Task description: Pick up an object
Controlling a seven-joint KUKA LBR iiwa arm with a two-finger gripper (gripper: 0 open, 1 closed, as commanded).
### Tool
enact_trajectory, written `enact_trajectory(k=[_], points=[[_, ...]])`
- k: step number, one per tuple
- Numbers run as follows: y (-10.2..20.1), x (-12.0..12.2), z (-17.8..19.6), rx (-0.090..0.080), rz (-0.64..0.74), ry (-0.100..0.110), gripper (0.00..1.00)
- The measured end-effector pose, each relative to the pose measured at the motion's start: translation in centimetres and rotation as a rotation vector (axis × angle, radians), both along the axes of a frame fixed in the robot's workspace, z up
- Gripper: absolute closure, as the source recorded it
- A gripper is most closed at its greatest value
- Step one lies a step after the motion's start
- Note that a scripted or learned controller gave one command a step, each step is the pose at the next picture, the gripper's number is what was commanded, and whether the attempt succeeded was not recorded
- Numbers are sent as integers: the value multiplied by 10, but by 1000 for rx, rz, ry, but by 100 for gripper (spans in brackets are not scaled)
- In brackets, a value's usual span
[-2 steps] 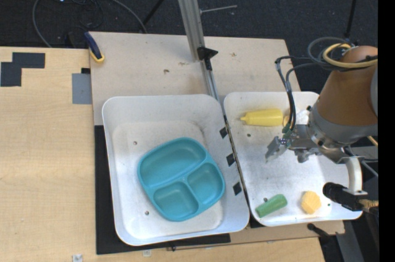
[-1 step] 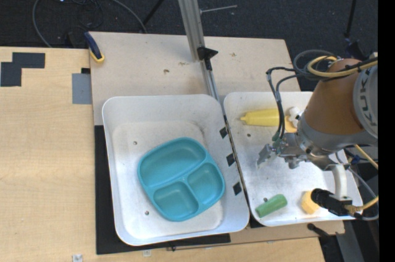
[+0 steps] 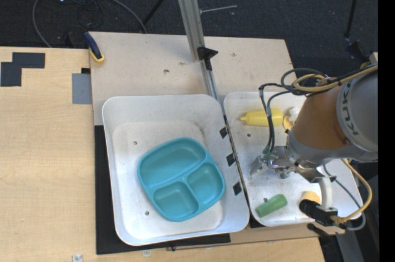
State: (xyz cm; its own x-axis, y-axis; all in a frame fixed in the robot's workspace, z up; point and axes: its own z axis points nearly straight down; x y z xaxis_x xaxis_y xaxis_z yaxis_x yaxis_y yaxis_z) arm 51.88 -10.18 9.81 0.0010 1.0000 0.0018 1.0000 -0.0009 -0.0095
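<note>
**Arm lowered into the right bin among small objects**

On the tabletop (image 3: 49, 149), a teal divided plate (image 3: 180, 178) is seen lying in the left bin (image 3: 117, 131). In the right bin (image 3: 237, 115), a yellow object (image 3: 262, 118) rests near the far wall and a green object (image 3: 271, 205) near the front. The gripper (image 3: 266, 164) is placed between them; whether the jaws are apart cannot be told.

No readable text anywhere. The arm (image 3: 355, 115) had dark letter-like marks on its grey housing, cut off and too blurred to make out. Bins, surface and objects carried no labels or numbers.
</note>
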Motion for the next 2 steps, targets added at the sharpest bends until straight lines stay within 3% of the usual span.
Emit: enact_trajectory(k=[1,2], points=[[-2,2,-3,1,1,-9,0],[4,6,8,10,0,-18,100]])
